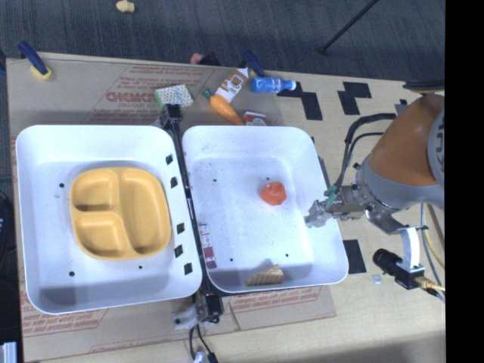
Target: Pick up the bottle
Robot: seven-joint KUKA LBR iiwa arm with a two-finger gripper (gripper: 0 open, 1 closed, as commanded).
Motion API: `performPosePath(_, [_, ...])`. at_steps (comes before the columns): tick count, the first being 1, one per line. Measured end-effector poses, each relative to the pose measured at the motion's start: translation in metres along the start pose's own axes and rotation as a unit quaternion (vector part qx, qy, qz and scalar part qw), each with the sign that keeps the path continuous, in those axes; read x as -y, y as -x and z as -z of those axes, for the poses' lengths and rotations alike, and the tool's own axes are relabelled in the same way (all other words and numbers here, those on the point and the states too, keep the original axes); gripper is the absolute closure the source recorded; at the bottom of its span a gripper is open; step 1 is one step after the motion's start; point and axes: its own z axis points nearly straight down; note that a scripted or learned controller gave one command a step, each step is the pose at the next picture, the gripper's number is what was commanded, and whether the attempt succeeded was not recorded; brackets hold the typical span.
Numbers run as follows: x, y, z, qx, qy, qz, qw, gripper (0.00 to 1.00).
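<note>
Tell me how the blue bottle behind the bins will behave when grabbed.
The blue bottle lies on its side on the bench, so it may well roll if nudged. It looks small, probably plastic, likely light. Its rounded body could slip from the fingers.

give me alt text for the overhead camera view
A grey and orange robot arm reaches in from the right, its gripper at the right bin's edge. That bin holds a small red object; the left bin holds a yellow divided tray.

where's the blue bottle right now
The blue bottle lies on the bench beyond the right bin's far rim, toward the top of the camera view, just right of the orange carrot-like item and outside both bins.
</note>
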Motion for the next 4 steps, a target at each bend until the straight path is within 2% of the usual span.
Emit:
performPosePath(1, [0.0, -0.001, -0.076, -0.002, -0.002, -0.206, 0.9785, 1.0])
performPosePath(2, [0.0, -0.011, -0.034, -0.001, 0.0, -0.365, 0.931, 1.0])
performPosePath(3, [-0.001, -0.034, 0.0, -0.001, -0.001, -0.502, 0.8648, 1.0])
performPosePath(4, [0.0, -0.055, -0.043, -0.001, -0.003, -0.637, 0.771, 1.0])
